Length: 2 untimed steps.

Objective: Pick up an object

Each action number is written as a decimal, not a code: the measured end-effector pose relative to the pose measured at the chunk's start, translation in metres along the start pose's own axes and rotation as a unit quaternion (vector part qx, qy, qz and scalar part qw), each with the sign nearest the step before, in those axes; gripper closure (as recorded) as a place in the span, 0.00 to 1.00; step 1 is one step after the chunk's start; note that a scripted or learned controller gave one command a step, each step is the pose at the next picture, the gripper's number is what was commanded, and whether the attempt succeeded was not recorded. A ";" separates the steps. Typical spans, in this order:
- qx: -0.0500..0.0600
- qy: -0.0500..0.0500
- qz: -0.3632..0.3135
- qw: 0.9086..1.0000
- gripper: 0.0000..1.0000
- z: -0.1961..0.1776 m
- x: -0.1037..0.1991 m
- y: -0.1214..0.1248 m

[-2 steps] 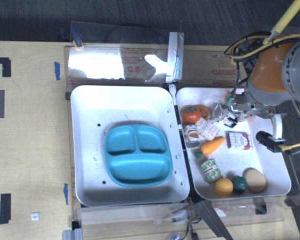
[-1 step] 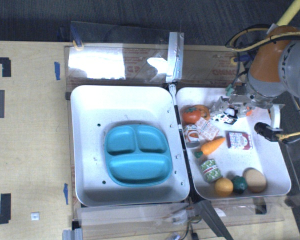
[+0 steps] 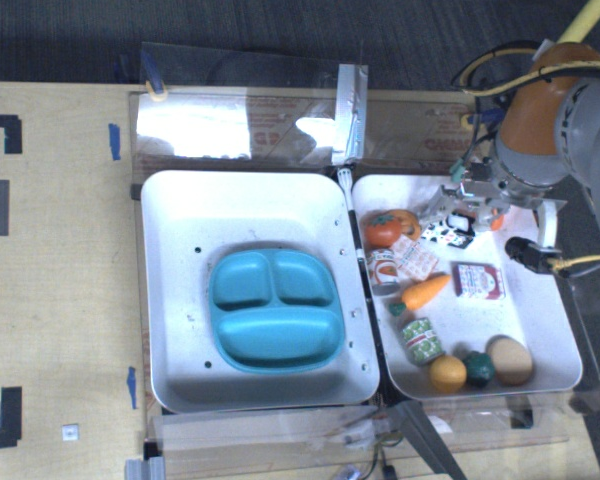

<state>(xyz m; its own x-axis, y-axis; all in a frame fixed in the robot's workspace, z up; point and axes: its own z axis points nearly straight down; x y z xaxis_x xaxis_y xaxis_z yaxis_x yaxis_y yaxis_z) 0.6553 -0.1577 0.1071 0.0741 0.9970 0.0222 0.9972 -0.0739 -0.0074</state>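
Arm: my grey arm with its orange band (image 3: 540,118) reaches in from the right, over the far corner of the right shallow white bin (image 3: 565,353).
Gripper: my two-finger gripper (image 3: 467,200) hangs low at that bin's far end; I cannot tell how it is set, as the wrist hides it.
Nearest object: a small black-and-white spotted toy (image 3: 445,232) lies just beside the gripper.
Crowding it: a round orange-red tomato-like toy (image 3: 388,227) to its left, a white crumpled packet (image 3: 414,259) just in front.
Middle of the bin: an orange plastic carrot (image 3: 425,291), a small red-labelled can (image 3: 383,268) against the dividing wall, a red-and-white flat packet (image 3: 477,281).
Near end: a green-labelled small jar (image 3: 420,339), a yellow-orange round fruit (image 3: 446,373), a dark green ball (image 3: 478,368) and a tan egg-shaped object (image 3: 510,358), bunched close together.
Left bin: the left white bin (image 3: 180,208) holds a turquoise three-compartment plastic tray (image 3: 277,308).
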 end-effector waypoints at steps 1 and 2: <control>-0.022 -0.004 0.039 0.999 0.00 0.000 -0.004 -0.021; -0.017 -0.015 -0.025 0.999 0.00 -0.001 0.040 0.005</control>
<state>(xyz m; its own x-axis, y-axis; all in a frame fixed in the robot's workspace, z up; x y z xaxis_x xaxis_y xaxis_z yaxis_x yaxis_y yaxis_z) 0.6631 -0.1180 0.1091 0.0246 0.9997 -0.0080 0.9994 -0.0244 0.0264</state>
